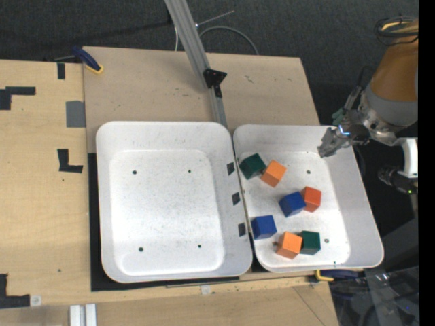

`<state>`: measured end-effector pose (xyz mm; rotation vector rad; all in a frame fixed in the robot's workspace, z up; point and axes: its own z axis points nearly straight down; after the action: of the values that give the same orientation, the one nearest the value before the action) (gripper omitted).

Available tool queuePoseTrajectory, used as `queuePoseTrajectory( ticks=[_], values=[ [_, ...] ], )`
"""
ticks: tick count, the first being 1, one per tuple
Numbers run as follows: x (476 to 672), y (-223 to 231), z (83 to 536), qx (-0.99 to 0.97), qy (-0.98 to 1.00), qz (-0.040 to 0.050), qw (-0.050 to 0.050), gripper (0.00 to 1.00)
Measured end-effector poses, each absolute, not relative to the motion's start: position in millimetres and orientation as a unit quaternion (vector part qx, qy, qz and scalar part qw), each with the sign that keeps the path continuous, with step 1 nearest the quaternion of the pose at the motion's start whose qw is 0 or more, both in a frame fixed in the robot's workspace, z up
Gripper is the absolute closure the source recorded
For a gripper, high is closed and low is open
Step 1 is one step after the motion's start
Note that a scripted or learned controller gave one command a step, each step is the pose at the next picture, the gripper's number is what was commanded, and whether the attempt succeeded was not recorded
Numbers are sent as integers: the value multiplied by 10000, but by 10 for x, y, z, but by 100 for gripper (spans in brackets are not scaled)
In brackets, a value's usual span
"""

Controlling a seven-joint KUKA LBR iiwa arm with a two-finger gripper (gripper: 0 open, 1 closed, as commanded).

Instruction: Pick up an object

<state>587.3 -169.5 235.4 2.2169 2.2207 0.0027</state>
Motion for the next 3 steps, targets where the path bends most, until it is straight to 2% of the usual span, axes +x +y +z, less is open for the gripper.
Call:
queuePoseTrajectory(
  ticks=[1,3],
  values=[
    [5864,-1219,2399,7051,7091,4,-6,100],
    [6068,-196,2390,7050,7092,-2,-9,100]
  ],
)
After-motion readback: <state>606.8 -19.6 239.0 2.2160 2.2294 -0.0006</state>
